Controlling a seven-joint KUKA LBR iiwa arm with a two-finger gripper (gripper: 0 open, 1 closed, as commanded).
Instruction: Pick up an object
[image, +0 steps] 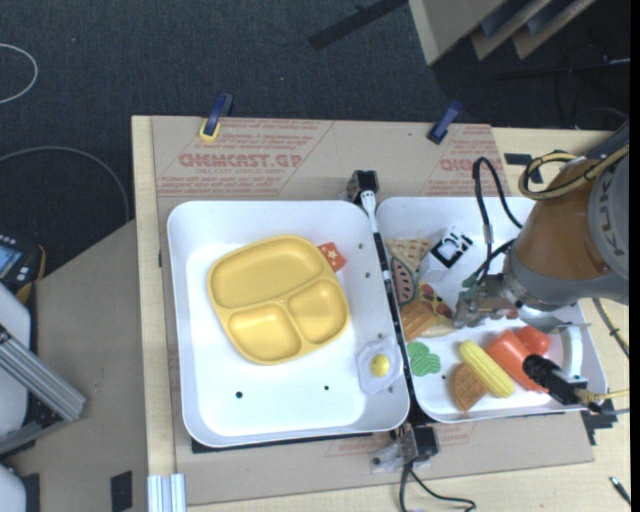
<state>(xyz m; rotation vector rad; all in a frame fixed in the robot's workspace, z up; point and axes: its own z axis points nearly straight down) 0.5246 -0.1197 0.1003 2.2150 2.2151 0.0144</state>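
Note:
My gripper (476, 308) is low in the right bin (497, 208), near its middle, with the grey and orange arm reaching in from the right. Just left of it lie a brown bread piece (417, 320) and a watermelon slice (403, 275). In front of it sit a yellow corn cob (487, 367), a red-orange pepper (512, 350), a brown waffle (464, 388) and a green leafy piece (422, 358). A black-and-white item (450, 247) rests toward the bin's back. Nothing shows between the gripper's tips.
The left bin (190, 330) holds a yellow divided plate (277, 298), a small red piece (332, 257) at the plate's back right corner, and a fried egg toy (378, 364) by the right wall. Clamps sit at the bench's back edge.

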